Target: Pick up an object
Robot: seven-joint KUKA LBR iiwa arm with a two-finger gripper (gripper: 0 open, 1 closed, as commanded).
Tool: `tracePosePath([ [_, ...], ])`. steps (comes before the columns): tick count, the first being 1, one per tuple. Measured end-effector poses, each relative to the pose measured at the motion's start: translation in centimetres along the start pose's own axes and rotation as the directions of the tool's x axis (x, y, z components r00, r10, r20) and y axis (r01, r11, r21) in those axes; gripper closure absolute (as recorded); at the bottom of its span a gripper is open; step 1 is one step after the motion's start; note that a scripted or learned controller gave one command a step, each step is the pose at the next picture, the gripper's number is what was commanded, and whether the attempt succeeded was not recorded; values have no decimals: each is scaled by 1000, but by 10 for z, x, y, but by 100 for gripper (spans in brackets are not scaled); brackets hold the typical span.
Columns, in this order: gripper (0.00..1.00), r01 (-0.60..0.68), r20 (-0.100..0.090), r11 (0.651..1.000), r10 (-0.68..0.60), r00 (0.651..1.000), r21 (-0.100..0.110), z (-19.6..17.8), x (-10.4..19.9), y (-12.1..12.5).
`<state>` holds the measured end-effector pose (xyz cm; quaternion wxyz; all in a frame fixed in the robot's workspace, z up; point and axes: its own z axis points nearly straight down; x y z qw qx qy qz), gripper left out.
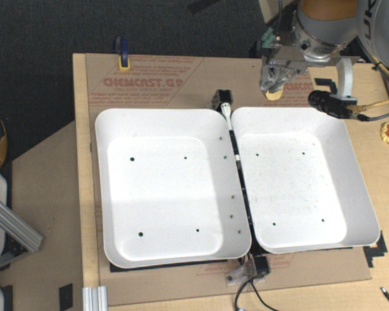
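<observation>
My gripper (273,88) hangs from the grey arm with its orange band at the top right, over the back edge of the right bin (350,173). Its fingers (270,78) point down and stand close together. A small pale tan object (273,94) sits pinched at their tips, just beyond the bin's rear rim. The left bin (117,193) lies beside the right one, well away from the gripper.
Both bins rest on a brown board (149,76). A blue clamp (122,52) holds its back edge. A black clip (222,99) sits at the seam between the bins. A black fitting (330,102) juts out right of the gripper, and cables (249,277) lie at the front.
</observation>
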<state>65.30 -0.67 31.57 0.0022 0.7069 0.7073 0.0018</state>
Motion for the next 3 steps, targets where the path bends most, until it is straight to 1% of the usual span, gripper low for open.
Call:
tracePosePath([
  [1,100,-2,-1,1000,2,1000,9,1,-10,-17],
  [2,100,2,-1,1000,-2,1000,11,49,19,14],
  [3,100,0,0,1000,0,1000,0,11,20,7],
])
